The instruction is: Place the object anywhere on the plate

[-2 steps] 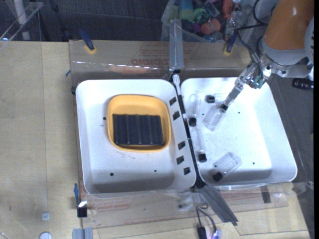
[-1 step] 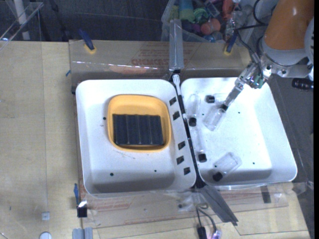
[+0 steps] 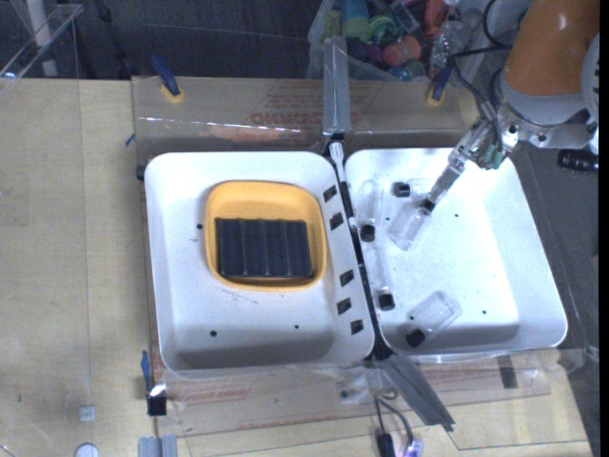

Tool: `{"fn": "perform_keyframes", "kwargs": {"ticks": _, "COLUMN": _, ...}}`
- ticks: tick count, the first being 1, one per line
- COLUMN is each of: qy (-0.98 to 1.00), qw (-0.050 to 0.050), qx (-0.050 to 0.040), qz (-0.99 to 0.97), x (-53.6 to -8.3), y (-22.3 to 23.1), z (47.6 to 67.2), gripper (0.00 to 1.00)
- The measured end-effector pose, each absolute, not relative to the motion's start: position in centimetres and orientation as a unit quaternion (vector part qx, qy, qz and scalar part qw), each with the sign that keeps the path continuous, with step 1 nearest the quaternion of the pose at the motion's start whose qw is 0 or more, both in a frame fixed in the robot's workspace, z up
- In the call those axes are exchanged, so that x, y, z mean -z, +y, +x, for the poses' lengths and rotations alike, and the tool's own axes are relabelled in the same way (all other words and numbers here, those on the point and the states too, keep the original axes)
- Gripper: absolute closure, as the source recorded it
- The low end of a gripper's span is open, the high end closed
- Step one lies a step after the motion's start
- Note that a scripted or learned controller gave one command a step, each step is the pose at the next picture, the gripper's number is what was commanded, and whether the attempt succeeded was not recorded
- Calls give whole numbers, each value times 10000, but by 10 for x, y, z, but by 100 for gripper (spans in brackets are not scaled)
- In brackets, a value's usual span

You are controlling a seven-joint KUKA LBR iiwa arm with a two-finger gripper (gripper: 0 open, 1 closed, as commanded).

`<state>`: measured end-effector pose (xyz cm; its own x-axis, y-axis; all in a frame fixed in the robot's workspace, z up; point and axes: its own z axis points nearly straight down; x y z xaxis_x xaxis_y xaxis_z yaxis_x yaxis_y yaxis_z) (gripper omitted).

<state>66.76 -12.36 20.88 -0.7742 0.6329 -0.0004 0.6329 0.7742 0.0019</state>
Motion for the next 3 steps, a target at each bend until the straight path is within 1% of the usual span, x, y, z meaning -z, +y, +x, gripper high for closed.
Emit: {"fn": "perform_keyframes", "kwargs": {"ticks": 3, "qy": 9419, "qw": 5, "qx": -8, "qz": 3359, "x": -209, "y": -124, "z": 668, "gripper": 0}}
